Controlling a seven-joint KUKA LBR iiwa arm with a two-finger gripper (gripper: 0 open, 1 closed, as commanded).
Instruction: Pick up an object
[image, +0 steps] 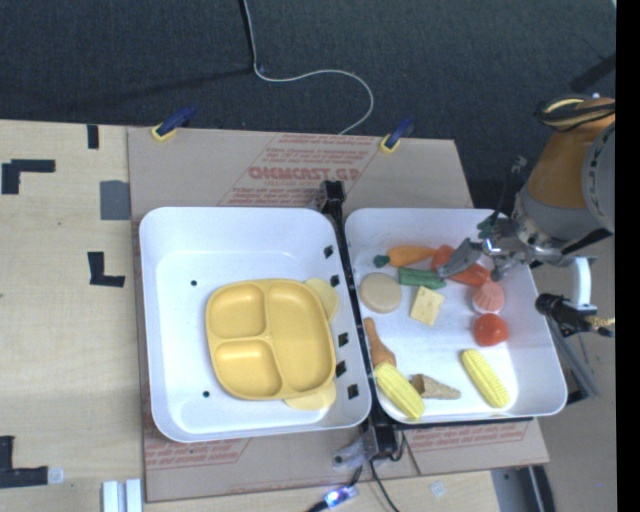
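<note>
Over right bin (520, 400), jaws (462, 262) beside carrot (412, 255)

The two white bins (165, 240) are looking like smooth, faintly glossy plastic. The yellow divided plate (270, 335) is showing a soft plastic sheen. Under them, printed brown cardboard (300, 170) is lying matt on the pale wooden surface (60, 350).

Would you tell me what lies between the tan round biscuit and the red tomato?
In the camera view, the yellow cheese wedge lies between the biscuit and the tomato.
</note>
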